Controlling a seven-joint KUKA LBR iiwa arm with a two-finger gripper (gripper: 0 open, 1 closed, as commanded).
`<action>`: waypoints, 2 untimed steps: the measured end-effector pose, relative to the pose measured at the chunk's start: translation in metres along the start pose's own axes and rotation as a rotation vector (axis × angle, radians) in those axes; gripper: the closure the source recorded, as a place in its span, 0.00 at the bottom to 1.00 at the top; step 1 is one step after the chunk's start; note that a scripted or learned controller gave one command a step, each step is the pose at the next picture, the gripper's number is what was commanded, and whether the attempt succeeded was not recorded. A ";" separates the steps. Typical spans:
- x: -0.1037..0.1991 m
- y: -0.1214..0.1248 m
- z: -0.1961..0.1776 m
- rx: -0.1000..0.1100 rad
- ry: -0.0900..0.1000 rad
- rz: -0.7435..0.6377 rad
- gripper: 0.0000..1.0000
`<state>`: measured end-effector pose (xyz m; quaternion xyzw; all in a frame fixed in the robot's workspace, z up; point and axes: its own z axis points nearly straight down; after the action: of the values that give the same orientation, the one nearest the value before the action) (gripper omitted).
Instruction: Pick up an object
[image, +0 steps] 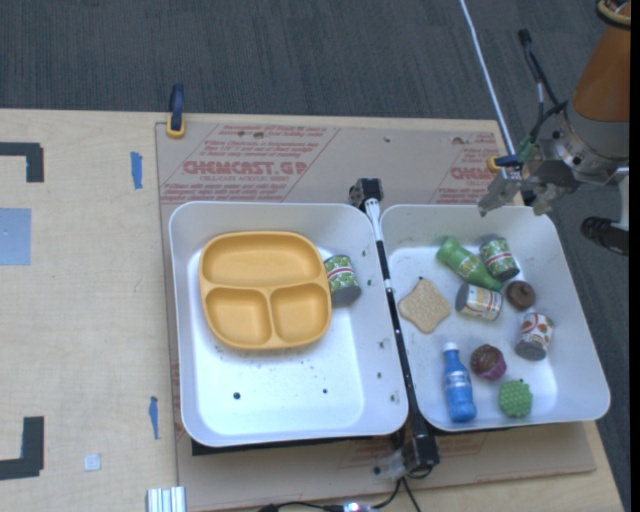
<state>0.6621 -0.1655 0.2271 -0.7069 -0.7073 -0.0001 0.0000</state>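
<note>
Gripper (517, 190) sits above the far edge of the right bin (575, 300), at the upper right of the camera view, carried by the grey arm with its orange band (612, 70) reaching in from the right. It is clear of the objects below and nothing is seen between its fingers; whether they are open or closed cannot be told. Both white bins rest on a board on a pale bench over dark flooring. Right bin contents: green bottle (458, 257), two small cans (498, 257) (480, 301), cracker (425, 305), blue bottle (458, 384), green ball (516, 398). Left bin (190, 380) holds a yellow divided plate (265, 288) with a can (341, 277) touching its right edge.
</note>
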 end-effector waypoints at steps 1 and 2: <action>0.034 0.006 0.141 -0.004 -0.001 -0.001 0.00; 0.034 0.007 0.129 -0.007 -0.003 -0.003 1.00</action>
<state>0.6688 -0.1315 0.0976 -0.7060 -0.7082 -0.0017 -0.0037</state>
